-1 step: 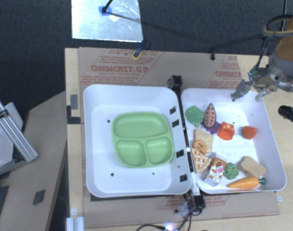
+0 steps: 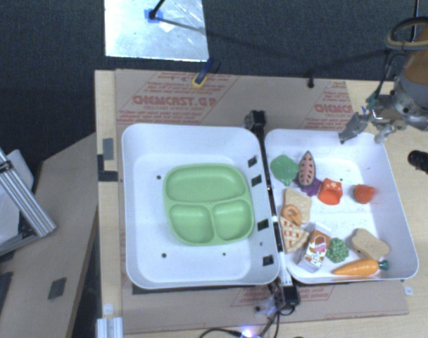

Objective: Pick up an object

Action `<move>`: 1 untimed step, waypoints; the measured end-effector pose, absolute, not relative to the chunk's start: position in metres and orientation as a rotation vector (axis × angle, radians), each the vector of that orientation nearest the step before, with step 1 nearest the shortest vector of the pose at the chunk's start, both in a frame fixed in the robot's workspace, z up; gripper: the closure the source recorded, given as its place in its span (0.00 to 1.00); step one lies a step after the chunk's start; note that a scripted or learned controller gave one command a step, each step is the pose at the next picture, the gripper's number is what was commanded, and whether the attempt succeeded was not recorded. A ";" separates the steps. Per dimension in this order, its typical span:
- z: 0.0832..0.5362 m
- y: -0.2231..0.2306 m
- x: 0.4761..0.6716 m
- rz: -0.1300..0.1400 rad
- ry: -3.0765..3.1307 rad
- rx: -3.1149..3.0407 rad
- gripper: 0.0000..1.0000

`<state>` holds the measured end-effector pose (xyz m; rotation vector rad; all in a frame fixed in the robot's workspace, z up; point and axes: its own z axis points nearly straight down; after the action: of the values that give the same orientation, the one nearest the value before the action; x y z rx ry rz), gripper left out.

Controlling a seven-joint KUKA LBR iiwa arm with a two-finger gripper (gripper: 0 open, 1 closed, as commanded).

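Overhead, the arm point(image 2: 418, 62) reaches in from the right and stops above the far right corner of the right bin point(image 2: 393, 189). Its fingers point(image 2: 364, 127) are spread apart with nothing between them, hanging over the bin's back rim, well apart from the things inside.

On the worktop point(image 2: 73, 182) two white bins sit side by side. The left bin point(image 2: 140, 153) holds a green divided plate point(image 2: 208, 203) near its middle.

The right bin holds a scatter of toy food. Near its back left lies a green leafy piece point(image 2: 284, 167), with a watermelon slice point(image 2: 307, 167) just beside it, resting on something purple point(image 2: 311, 186). To the right of those sit an orange-red piece point(image 2: 330, 192) and a small red tomato point(image 2: 364, 193). Lower down along the left side lie a slice of bread point(image 2: 296, 204) and a waffle-like piece point(image 2: 292, 234), touching each other. At the front are a small carton point(image 2: 314, 252), a broccoli floret point(image 2: 337, 250), a brown bread roll point(image 2: 369, 244) and a carrot point(image 2: 356, 267) lying along the front wall.
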<state>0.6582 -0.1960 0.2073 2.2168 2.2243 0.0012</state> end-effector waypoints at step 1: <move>0.164 -0.190 0.655 0.000 2.227 2.216 0.00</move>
<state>0.6551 -0.1904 0.1642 2.2159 2.2270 -0.0004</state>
